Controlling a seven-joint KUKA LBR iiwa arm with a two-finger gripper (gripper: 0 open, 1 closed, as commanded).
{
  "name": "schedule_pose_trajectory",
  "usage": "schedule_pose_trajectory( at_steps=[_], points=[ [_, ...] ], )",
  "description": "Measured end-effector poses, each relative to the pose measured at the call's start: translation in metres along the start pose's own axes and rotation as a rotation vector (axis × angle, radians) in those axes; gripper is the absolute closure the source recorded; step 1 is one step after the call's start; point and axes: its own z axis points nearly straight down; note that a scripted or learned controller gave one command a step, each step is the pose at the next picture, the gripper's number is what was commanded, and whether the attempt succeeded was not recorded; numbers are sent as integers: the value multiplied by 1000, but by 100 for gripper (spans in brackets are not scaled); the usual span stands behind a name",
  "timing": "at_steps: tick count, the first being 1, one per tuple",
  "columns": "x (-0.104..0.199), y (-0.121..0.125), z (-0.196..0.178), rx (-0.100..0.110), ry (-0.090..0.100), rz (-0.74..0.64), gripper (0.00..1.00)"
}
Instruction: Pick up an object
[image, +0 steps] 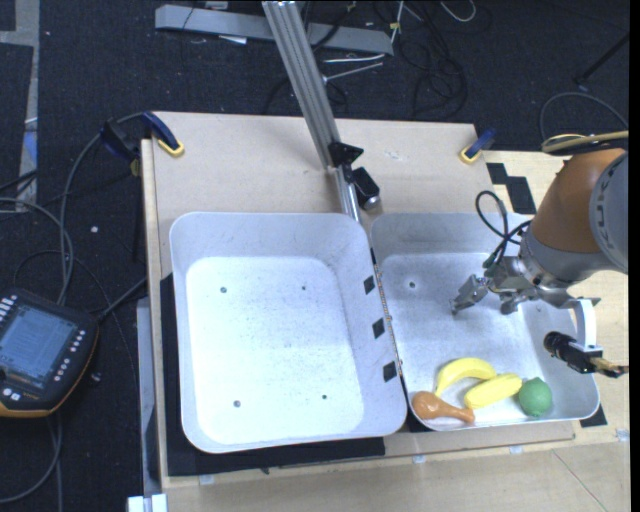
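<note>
Claw (487, 297) open, above right bin (420, 250), holding nothing.

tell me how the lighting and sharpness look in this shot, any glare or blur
Camera view: even, soft light; the two shallow white bins look bright but keep their dark speckles, so no blown-out glare; the yellow plastic bananas and green round fruit have slightly soft edges; the grey gripper is small and fuzzy.
</note>
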Motion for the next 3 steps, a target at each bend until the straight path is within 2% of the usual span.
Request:
schedule_pose_trajectory(
  at_steps=[1,2,3],
  points=[
    [0,1,-13,-5,-1,0,100],
    [-2,2,-75,-9,-3,0,100],
    [-2,2,-118,-8,-2,0,100]
  ],
)
